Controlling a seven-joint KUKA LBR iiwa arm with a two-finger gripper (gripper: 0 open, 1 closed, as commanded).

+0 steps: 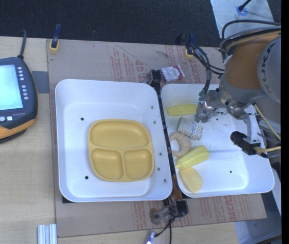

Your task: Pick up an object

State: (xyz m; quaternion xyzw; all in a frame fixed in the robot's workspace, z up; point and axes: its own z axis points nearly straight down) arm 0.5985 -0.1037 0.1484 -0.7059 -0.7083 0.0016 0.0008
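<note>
The right bin [246, 179] holds a yellow corn cob [181, 110] at its upper left, a small patterned packet [191, 128], a beige knobbly piece [180, 143], a yellow cylinder [192, 157] and a pale yellow oval piece [191, 180]. My gripper [204, 113] hangs low over the upper middle of that bin, just right of the corn cob and above the packet. No object shows between its fingers.
The left bin [73, 182] carries a yellow divided plate [120, 150]. A teach pendant [4, 98] lies on the bench at the far left. A black part [246, 143] juts over the right bin's right side. A small packet [171, 73] lies behind the bins.
</note>
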